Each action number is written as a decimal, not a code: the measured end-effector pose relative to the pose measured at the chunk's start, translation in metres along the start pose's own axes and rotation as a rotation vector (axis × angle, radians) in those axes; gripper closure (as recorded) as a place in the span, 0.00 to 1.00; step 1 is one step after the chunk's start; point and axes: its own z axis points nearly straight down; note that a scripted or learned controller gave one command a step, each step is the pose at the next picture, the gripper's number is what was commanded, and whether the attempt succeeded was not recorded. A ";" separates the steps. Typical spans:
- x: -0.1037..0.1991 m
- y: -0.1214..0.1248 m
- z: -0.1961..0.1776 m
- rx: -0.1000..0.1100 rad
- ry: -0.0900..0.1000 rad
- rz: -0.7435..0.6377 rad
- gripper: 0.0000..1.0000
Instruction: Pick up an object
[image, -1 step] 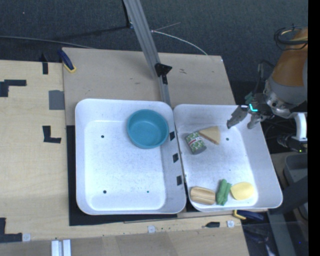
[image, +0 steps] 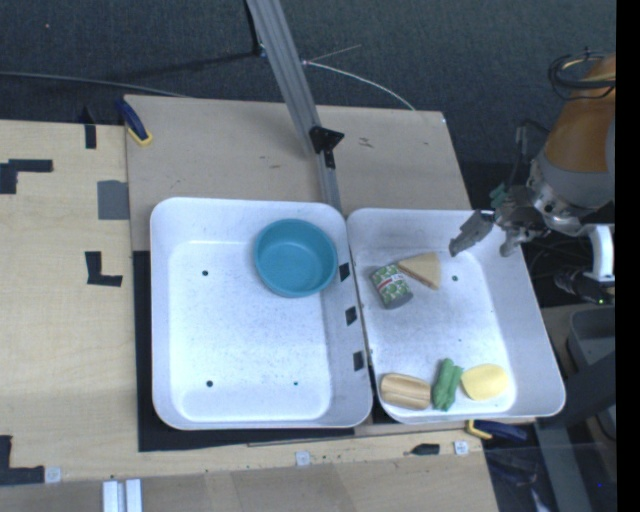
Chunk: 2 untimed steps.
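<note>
Two shallow white bins sit side by side on the wooden bench. The left bin (image: 190, 330) holds a blue bowl (image: 295, 257), upright near its far right corner. The right bin (image: 520, 330) holds five things: a green can (image: 392, 286) lying on its side, touching a tan wedge of cheese (image: 423, 270) just to its right, both in the far half; along the near edge lie a bread roll (image: 404, 390), a green pepper-like piece (image: 446, 383) beside it, and a yellow lemon-like piece (image: 484, 381) just right of that. The gripper (image: 490, 234) hangs over the far right corner of the right bin, its two fingers spread apart with nothing between them, clear of the cheese wedge, which lies near it to the left. The arm's orange band (image: 580, 135) shows at the upper right
</note>
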 end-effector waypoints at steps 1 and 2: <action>-0.009 0.004 0.053 0.004 -0.001 0.001 0.00; -0.006 -0.002 0.099 0.005 0.000 0.001 0.00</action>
